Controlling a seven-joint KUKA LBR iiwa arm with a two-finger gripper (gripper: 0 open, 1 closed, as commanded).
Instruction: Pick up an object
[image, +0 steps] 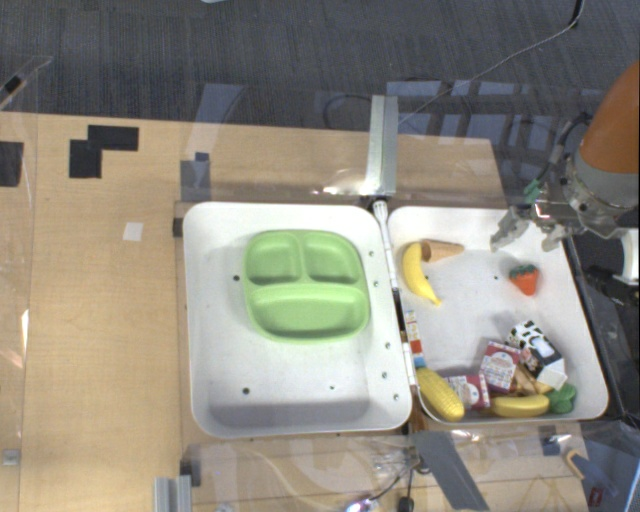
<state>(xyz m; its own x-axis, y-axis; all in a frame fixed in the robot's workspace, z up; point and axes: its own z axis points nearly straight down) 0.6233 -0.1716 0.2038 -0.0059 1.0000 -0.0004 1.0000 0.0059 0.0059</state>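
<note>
Plainly the gripper (527, 229) hovers with jaws spread wide and empty above the right bin (596, 352), near its back edge, with the toy strawberry (525, 279) just beside it, so a slightly off descent could nudge that small rounded fruit away instead of closing around it.

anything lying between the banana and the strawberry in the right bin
No. In the camera view, the stretch between the banana and the strawberry is bare white bin floor; the ice cream cone sits just above that line.
</note>
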